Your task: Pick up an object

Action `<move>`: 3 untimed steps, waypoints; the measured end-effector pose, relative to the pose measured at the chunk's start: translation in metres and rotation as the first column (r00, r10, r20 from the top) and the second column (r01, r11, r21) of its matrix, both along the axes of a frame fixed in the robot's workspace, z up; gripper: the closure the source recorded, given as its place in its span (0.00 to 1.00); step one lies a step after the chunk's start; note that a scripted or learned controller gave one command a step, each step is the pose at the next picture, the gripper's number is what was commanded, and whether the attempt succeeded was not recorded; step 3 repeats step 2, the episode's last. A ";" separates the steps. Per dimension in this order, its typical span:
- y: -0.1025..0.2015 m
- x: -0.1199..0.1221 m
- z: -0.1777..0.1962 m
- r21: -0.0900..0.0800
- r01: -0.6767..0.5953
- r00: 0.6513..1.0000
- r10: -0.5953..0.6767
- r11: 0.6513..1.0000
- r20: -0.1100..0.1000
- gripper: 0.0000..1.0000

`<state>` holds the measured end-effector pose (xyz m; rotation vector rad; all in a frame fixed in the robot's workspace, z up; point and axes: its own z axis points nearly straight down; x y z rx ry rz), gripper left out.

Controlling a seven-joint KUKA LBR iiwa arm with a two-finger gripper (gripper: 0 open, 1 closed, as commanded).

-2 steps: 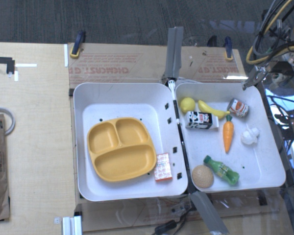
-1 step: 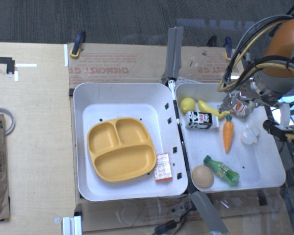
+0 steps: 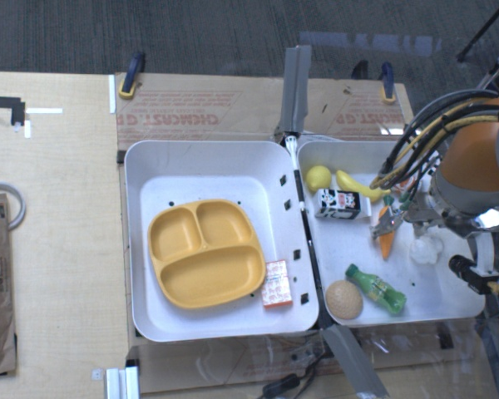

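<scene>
Several candidates crowd the right bin, where the gripper hovers over a carrot near the milk carton and banana, its grip unreadable here, so a descent could nudge neighbours or miss.

The cardboard sheet beyond the fingers carries red upside-down print, seemingly "CHEMCAST GP". The small carton and the black-and-white box bear print too small to read.
</scene>
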<state>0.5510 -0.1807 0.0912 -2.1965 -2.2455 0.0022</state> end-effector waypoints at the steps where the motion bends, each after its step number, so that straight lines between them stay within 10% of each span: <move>1: -0.001 0.000 0.009 -0.001 0.004 1.000 -0.004 1.000 0.000 1.00; 2: 0.016 -0.005 0.091 -0.001 0.012 1.000 -0.012 1.000 0.000 1.00; 3: 0.016 -0.005 0.091 -0.001 0.012 1.000 -0.012 1.000 0.000 1.00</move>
